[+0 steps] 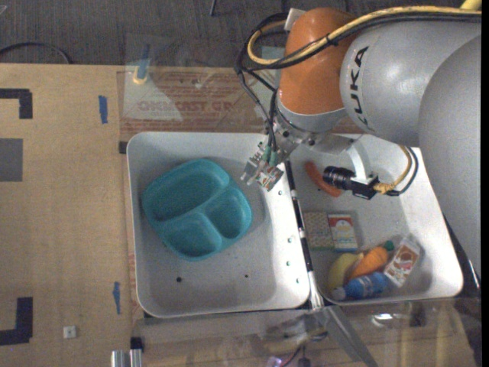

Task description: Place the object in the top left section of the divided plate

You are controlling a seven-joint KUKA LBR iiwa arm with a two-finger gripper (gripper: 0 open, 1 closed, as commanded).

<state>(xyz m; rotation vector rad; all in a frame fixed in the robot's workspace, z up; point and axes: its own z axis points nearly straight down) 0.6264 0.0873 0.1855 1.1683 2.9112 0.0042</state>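
Grey arm [397, 67] w/ end effector [263, 168], grip state unclear, beside glossy teal divided plate [197, 206].

Teal divided plate [197, 207] in left bin [153, 281], tilted. Gripper [262, 170] above the bin's right side, just beside the plate's upper right rim; small object [268, 177] between fingertips. Right bin [447, 274]: orange item [323, 182], two cards [331, 230], carrot [371, 260], blue bottle [361, 287], small carton [403, 260].
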